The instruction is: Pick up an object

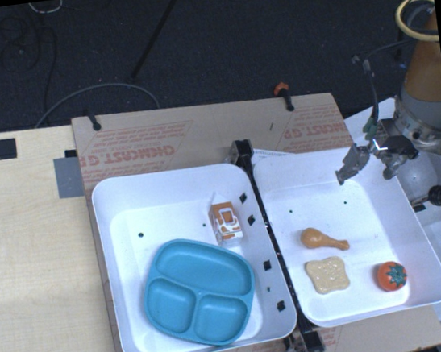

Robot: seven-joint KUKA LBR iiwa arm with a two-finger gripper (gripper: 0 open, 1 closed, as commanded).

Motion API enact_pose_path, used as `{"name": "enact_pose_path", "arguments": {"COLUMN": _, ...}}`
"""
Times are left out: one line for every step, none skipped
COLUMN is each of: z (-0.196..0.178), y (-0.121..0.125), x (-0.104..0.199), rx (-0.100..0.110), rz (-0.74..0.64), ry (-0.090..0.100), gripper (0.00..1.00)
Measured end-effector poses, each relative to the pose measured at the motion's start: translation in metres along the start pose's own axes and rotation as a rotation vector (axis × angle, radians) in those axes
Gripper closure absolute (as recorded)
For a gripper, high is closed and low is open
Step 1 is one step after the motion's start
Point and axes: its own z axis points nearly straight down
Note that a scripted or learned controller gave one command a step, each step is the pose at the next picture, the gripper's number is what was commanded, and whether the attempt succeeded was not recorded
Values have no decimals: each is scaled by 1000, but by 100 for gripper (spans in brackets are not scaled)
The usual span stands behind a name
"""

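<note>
My gripper [368,168] hovers over the back right part of the right bin [369,305], open, with nothing between its fingers. In that bin lie a tan toy drumstick [322,239], a slice of toast [327,275] and a red tomato [390,276], all nearer the front than the gripper. The left bin [118,226] holds a blue divided plate [198,291]. A small orange and white carton [226,221] stands just behind the plate.
A black divider [262,230] runs between the two bins. Both bins rest on a cardboard sheet [199,137] on the pale wooden bench [29,263]. Cables [374,101] hang near the arm's wrist at the right.
</note>
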Motion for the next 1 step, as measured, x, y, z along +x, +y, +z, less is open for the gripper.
{"name": "enact_pose_path", "arguments": {"z": -5, "y": 2, "x": 0, "rx": -10, "rz": -1, "ry": -2, "gripper": 0}}
